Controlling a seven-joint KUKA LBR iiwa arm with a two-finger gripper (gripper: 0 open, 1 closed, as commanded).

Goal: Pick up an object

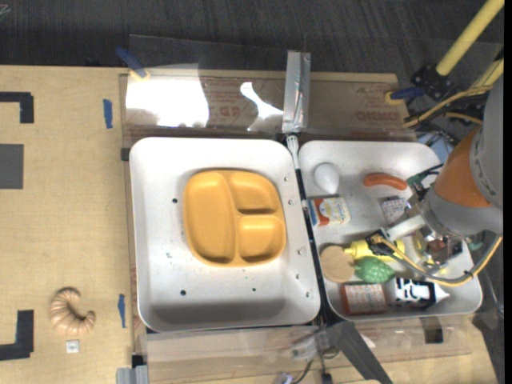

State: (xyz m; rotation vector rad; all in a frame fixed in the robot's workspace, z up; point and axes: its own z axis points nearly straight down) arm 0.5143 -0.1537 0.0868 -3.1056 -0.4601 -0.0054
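Tool [428, 246] low over right bin [352, 152], grip state cannot tell; nearest object, green toy [374, 270], lies at 8 o'clock, just beside.

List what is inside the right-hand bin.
The right bin holds a white egg, orange sausage, small carton, green toy and bottle; the arm covers the rest.

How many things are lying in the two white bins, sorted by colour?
Yellow-orange: 1, divided plate
White: 1, egg
Orange-red: 1, sausage
Green: 1, bumpy toy
Tan: 1, round disc
Printed packets and bottle: 3
Total: 8, though the arm hides some.
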